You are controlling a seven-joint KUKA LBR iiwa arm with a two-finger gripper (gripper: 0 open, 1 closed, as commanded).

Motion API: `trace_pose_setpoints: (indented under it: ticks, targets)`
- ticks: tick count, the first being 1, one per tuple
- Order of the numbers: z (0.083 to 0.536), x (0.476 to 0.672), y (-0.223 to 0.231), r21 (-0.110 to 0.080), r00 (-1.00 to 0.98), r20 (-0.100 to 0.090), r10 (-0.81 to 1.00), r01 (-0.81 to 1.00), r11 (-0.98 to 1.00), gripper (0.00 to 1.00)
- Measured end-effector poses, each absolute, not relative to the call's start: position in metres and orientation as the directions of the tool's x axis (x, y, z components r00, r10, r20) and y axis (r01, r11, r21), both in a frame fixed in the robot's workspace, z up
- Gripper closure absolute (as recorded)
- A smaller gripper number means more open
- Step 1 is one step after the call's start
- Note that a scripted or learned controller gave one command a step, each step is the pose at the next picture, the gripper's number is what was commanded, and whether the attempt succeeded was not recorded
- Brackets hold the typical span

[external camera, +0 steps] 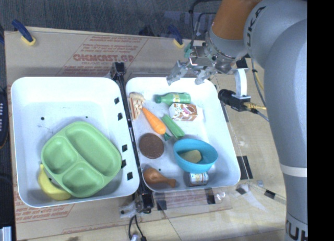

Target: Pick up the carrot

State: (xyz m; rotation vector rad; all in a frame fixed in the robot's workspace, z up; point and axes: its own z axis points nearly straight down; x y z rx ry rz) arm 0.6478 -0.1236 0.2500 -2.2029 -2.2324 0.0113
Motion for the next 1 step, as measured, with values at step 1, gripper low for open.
trace_pose_setpoints:
  ticks: [1]
  targets:
    - [0.1174, 0.6135, -0.1064, -0.005, -0.166, -0.002, 0.986, 0.986, 0.166, 0.00]
